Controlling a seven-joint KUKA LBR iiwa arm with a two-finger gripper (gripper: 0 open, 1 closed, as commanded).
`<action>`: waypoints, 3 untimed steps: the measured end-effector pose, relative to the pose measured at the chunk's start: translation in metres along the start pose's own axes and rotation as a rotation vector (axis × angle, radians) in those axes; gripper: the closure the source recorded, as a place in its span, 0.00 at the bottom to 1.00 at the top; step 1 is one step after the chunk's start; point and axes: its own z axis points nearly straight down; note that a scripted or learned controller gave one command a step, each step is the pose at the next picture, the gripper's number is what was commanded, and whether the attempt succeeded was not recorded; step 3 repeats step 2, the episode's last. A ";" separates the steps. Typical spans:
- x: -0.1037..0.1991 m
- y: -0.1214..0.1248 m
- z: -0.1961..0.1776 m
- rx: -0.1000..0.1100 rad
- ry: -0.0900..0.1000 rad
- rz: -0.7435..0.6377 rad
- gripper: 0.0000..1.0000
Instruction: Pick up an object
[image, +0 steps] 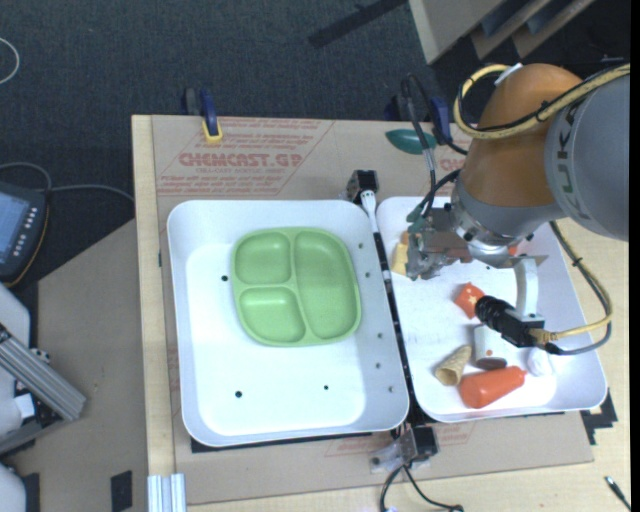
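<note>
My gripper (423, 257) hangs low over the upper left part of the right bin (575, 375), under the grey and orange wrist. A small yellowish piece (400, 259) lies just to its left, by the bin's left wall. A small orange item (467, 297) rests a little to the gripper's lower right. Near the bin's front lie a tan cone-shaped piece (452, 366) and a larger orange carrot-like item (490, 386). Whether anything sits in the gripper is hidden by the wrist.
The left bin (200, 380) holds a green divided plate (296, 285). A white oblong item (527, 290) sits in the right bin beside the wrist. Clamps and cables line the bench's far edge.
</note>
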 end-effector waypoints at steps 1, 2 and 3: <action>0.041 -0.031 0.000 0.000 0.000 -0.001 1.00; 0.053 -0.043 -0.020 -0.007 -0.001 0.001 1.00; 0.053 -0.043 -0.020 -0.007 -0.001 0.001 1.00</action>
